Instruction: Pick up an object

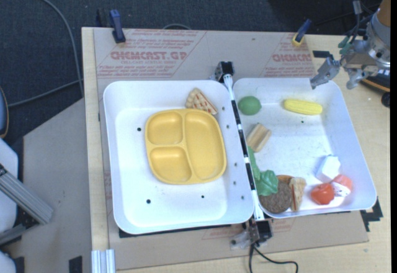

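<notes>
My gripper (pixel 338 76) hangs at the far right corner of the right bin (pixel 347 120), its two grey fingers spread apart with nothing between them. In that bin lie a yellow corn cob (pixel 303 106), a green lime (pixel 249 105), a tan bread piece (pixel 258 138), a green leafy toy (pixel 265 181), a brown patty (pixel 278 198), a toast slice (pixel 298 192), a red tomato-like toy (pixel 324 193) and a white block (pixel 328 166). The corn lies just below and left of the gripper.
The left bin (pixel 124 141) holds a yellow divided plate (pixel 185 144) and a waffle piece (pixel 200 102) at its far edge. A black clamp (pixel 224 71) sits between the bins. Blue clips (pixel 116 23) pin the cardboard at the back.
</notes>
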Available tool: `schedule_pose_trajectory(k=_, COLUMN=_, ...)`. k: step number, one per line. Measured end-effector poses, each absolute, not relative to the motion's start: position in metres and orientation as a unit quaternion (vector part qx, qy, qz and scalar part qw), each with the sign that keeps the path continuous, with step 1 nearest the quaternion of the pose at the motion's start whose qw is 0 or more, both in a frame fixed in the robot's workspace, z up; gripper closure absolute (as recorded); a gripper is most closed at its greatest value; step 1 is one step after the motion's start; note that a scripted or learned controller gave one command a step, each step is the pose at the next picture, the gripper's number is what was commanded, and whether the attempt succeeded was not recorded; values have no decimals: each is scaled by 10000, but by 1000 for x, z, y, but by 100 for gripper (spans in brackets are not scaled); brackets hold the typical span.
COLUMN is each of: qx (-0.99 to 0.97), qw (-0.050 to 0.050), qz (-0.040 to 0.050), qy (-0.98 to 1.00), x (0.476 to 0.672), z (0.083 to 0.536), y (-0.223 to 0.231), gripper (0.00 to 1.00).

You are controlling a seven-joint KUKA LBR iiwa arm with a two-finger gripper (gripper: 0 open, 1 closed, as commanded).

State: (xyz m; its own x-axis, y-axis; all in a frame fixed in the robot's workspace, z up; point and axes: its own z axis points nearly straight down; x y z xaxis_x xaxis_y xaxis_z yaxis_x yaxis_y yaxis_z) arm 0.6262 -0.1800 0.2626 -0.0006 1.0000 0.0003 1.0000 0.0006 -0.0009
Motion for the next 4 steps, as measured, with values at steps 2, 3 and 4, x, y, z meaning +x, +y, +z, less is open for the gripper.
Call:
schedule_pose_trajectory(k=2, qx=-7060, qw=168, qz=3, qy=-7080, x=661, z=88, y=-192, gripper=0)
schedule_pose_trajectory(k=3, qx=-7048, qw=50, qz=-56, qy=-7094, x=671, z=89, y=-215, gripper=0)
schedule_pose_trajectory(k=4, qx=-7066, qw=-31, qz=-11, qy=-7076, x=668, z=191, y=-224, gripper=0)
